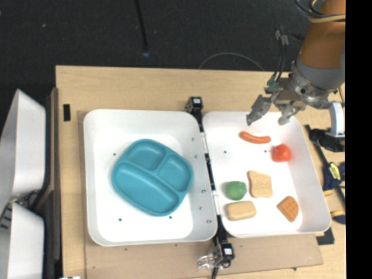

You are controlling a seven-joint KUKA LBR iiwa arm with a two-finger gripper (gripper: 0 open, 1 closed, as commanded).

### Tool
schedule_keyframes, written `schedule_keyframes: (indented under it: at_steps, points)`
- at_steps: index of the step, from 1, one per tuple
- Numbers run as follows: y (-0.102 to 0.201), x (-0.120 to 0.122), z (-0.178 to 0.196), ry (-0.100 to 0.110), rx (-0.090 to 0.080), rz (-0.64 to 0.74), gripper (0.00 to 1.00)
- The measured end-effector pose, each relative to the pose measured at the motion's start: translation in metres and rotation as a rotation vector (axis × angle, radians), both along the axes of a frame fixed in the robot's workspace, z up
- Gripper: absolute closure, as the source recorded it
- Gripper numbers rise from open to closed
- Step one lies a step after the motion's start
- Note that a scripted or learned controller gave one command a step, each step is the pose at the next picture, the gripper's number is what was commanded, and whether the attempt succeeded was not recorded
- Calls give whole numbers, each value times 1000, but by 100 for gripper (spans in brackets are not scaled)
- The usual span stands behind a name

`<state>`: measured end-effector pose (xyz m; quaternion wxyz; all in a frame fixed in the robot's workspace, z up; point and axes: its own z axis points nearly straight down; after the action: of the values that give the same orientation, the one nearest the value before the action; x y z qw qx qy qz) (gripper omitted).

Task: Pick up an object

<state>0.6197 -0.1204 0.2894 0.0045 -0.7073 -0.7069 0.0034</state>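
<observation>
The pincer [270, 114] hangs spread and holding nothing over the right bin's [311, 214] far edge, with the orange sausage [255, 137] lying just below it, apart from its fingers.

Light wooden tabletop [133, 86] on dark black floor [116, 22]; thin black cable [139, 22] runs across the floor, far left. White boxy unit [23, 150] at left edge.

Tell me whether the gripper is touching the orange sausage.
Apart. The camera view shows white bin floor between the gripper and the orange sausage.
</observation>
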Motion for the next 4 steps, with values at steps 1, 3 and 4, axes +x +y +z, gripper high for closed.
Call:
schedule_keyframes:
  at_steps: [1, 3, 4]
  points:
    - [0, 2, 8, -13, -1, 2, 0]
    - [-9, -3, -101, -9, -5, -2, 0]
    - [-15, -13, -153, -8, -4, -2, 0]
